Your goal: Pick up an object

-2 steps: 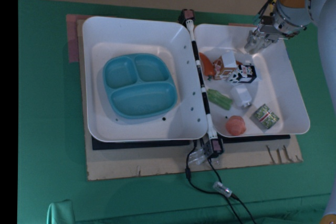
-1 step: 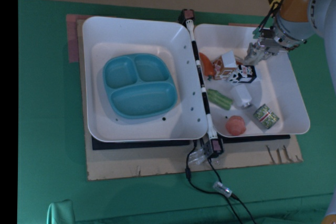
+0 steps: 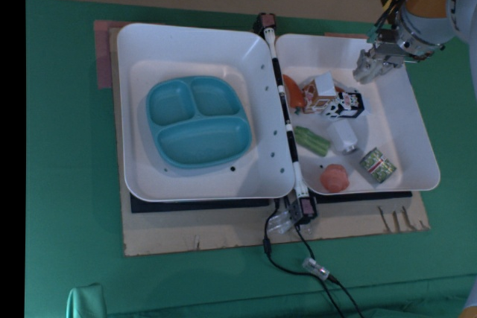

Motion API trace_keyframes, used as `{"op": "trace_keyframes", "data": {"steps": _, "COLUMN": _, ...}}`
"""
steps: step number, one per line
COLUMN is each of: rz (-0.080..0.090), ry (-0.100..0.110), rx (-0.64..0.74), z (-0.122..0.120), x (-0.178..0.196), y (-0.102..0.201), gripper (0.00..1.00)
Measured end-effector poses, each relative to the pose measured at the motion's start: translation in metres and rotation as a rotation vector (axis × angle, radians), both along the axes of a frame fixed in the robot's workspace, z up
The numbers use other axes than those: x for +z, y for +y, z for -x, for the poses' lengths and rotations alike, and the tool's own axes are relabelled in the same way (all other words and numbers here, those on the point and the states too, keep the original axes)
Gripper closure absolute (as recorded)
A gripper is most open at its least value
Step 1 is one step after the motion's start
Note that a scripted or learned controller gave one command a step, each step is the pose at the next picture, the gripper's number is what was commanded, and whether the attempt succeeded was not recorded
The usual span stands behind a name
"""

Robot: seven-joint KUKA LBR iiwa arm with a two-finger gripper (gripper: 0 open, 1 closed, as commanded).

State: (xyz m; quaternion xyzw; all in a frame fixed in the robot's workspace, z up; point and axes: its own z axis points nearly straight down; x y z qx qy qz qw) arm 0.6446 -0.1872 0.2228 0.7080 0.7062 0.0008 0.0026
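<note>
The right bin (image 3: 406, 115) holds several small items: an orange carton with a white top (image 3: 320, 91), a black-and-white cow-pattern box (image 3: 343, 106), a red-orange piece (image 3: 293, 91), a green vegetable (image 3: 311, 140), a white cup (image 3: 343, 135), a green can (image 3: 377, 164) and a pink-red round item (image 3: 335, 177). My gripper (image 3: 370, 71) hangs over the bin's upper right part, above and to the right of the cow box. Nothing shows between its fingers.
The left bin (image 3: 134, 56) holds a blue divided plate (image 3: 198, 121). A black-and-white bar (image 3: 283, 115) runs between the bins. Cables (image 3: 298, 257) trail off the cardboard's front edge. Green cloth surrounds the bench.
</note>
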Motion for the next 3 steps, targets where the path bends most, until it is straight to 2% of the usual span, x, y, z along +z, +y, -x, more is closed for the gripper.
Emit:
{"op": "trace_keyframes", "data": {"steps": 1, "rz": 0.001, "ry": 0.001, "rx": 0.0, "z": -0.04, "x": 0.091, "y": 0.0, "gripper": 1.0}}
{"op": "trace_keyframes", "data": {"steps": 2, "rz": 0.002, "ry": 0.001, "rx": 0.0, "z": -0.053, "x": 0.108, "y": 0.0, "gripper": 1.0}}
{"op": "trace_keyframes", "data": {"steps": 3, "rz": 0.0, "ry": 0.003, "rx": -0.001, "z": -0.024, "x": 0.112, "y": 0.0, "gripper": 1.0}}
